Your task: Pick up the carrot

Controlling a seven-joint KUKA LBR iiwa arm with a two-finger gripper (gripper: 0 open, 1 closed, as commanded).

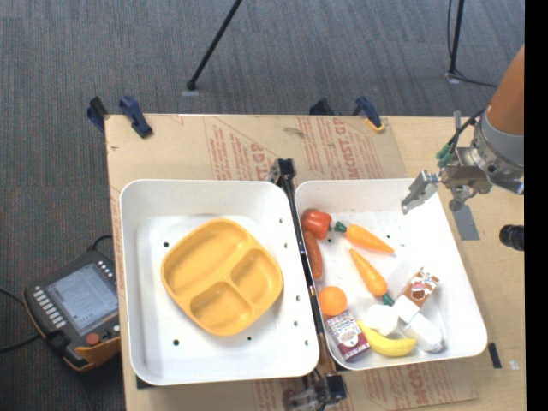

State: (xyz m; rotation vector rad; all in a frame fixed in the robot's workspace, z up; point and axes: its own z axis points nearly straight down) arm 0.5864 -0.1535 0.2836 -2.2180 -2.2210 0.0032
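bright, even overhead light, soft shadows, slightly soft focus

Orange carrot [369, 238] (green-tipped), yellow plate [222, 276], white bins [137, 229].

A bench [257, 139] topped with brown cardboard printed in red lettering carries two shallow white bins side by side, their inner walls touching. The left bin [137, 272] sits toward the near left; the right bin [454, 255] sits toward the near right. Blue clamps [134, 115] grip the cardboard's far edge, at the left corner and further right. Grey carpet [325, 50] lies beyond the bench.
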